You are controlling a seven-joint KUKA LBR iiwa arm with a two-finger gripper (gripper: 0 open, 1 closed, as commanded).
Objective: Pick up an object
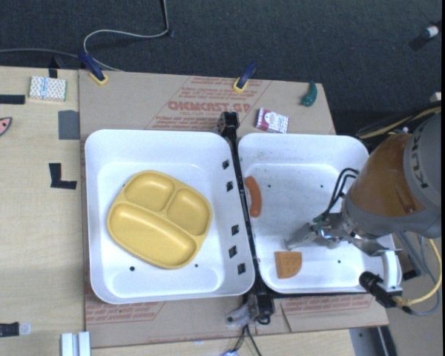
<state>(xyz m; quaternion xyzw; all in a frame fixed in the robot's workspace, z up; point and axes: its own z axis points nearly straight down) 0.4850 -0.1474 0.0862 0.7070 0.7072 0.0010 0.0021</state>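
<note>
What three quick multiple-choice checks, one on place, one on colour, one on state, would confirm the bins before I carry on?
1. Where is the sausage?
A. on the yellow tray
B. in the right bin, by the divider
C. on the cardboard

2. What colour is the sectioned tray?
A. yellow
B. green
C. red

3. How is the toast piece placed?
A. between the fingers
B. on the tray
C. loose on the right bin floor

Answers: 1 B, it lies against the bin's left wall; 2 A, plainly yellow; 3 C, it lies apart from the gripper.

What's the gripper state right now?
Gripper: over the right bin, above the toast; open or closed cannot be told; nothing seen between it.
</note>
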